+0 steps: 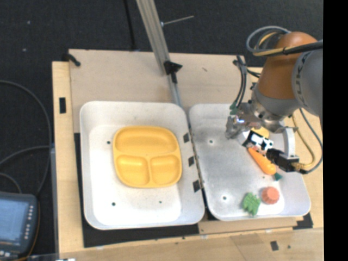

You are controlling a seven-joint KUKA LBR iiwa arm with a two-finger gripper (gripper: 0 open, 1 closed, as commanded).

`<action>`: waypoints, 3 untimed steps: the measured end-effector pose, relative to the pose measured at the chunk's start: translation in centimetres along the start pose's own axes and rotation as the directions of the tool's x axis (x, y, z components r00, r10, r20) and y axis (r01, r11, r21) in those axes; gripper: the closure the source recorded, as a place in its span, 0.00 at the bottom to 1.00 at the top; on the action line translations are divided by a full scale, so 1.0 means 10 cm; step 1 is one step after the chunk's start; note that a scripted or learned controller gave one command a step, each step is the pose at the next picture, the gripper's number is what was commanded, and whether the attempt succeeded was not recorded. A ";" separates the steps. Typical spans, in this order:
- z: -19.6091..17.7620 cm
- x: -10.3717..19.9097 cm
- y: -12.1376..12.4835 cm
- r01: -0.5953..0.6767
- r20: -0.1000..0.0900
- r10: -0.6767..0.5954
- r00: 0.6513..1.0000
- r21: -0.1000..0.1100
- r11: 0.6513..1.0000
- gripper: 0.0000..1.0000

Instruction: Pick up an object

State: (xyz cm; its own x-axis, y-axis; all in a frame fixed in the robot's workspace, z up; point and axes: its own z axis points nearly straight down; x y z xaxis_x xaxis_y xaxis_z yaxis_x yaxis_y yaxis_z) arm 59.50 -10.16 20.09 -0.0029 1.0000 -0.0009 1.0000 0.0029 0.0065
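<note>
A pale wooden bench [125, 75] stands on dark carpet and carries two shallow white bins side by side. The left bin [98, 200] holds a yellow compartment tray [147, 155], three sections moulded into it, lying flat near the bin's middle. The right bin [228, 167] holds the smaller items, all gathered along its right half. The grey arm [283, 75], with its orange band, reaches in from the right and hangs over the upper right part of that bin. Its end effector [238, 125] sits low near the bin's upper edge; from here I cannot tell how its jaws stand, and nothing visible sits between them. A slanted aluminium post [155, 31] rises from the bench behind the bins. Just beside the end effector lies a small yellow, white and black toy [258, 139], and touching it below is an orange carrot [261, 161] with a green tip, angled toward the lower right. Near the bin's lower edge lie an orange-red round piece [270, 196] and a green leafy piece [251, 203], close together.
</note>
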 end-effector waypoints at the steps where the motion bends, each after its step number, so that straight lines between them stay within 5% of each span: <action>1: -0.65 0.01 0.02 0.001 0.001 -0.001 1.000 -0.003 1.000 1.00; 3: -0.70 1.09 0.24 0.005 -0.002 -0.005 1.000 0.004 1.000 1.00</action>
State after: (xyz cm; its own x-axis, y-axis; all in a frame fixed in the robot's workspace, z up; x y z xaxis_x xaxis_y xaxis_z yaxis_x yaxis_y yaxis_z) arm 61.79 0.72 27.10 -0.0075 1.0000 0.0007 1.0000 0.0075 0.0020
